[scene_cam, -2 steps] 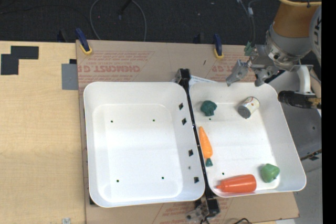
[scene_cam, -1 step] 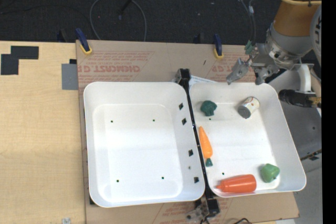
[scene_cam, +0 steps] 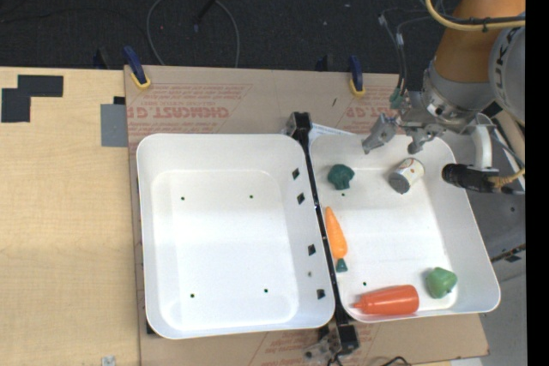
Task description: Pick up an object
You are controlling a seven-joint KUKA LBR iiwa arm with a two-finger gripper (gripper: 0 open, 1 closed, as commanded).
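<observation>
My gripper [scene_cam: 396, 135] hangs open above the right bin's [scene_cam: 467, 223] far edge.
Nothing held; the small grey-and-white cylinder [scene_cam: 406, 175] lies nearest, so it is the likeliest pick.

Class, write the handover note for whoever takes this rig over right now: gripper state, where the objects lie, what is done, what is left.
Gripper: open, holding nothing, over the far edge of the right bin.
Right bin holds: dark green piece and grey cylinder at the far end; orange carrot along the divider; red-orange piece and light green piece at the near end.
Done: nothing picked up yet.
Left: lower onto one object, probably the grey cylinder nearest the gripper, close and lift.
</observation>
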